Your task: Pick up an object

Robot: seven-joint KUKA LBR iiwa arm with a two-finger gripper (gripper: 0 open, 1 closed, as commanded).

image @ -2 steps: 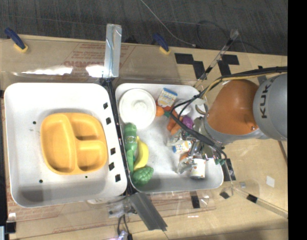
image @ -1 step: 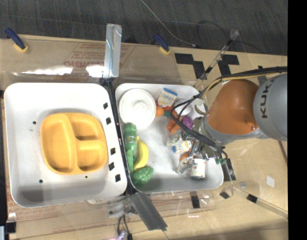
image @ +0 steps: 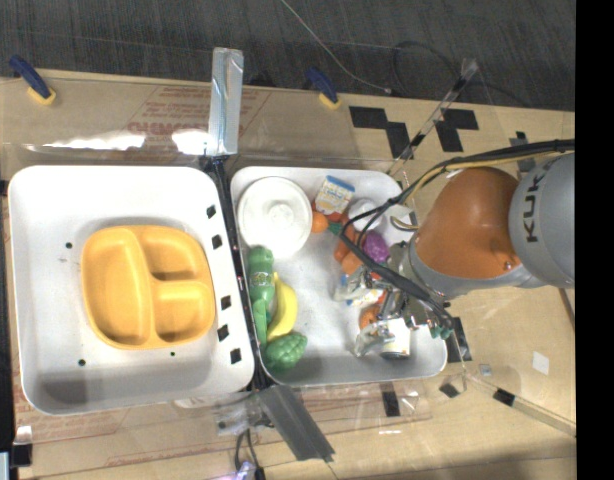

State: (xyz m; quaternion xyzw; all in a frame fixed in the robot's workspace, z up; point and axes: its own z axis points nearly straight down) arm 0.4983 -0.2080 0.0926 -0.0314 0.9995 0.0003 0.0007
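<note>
Well, arm [image: 547,218] reads "KU"; end effector [image: 392,326] low in rt bin [image: 317,368], grip state unclear.

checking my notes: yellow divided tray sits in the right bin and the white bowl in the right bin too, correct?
Not quite. The camera view shows the yellow divided tray in the left bin, not the right. The white bowl is indeed in the right bin.

A tan bench [image: 547,368] carries two shallow white bins. The left bin [image: 37,298] sits touching the right bin [image: 327,368].
</note>
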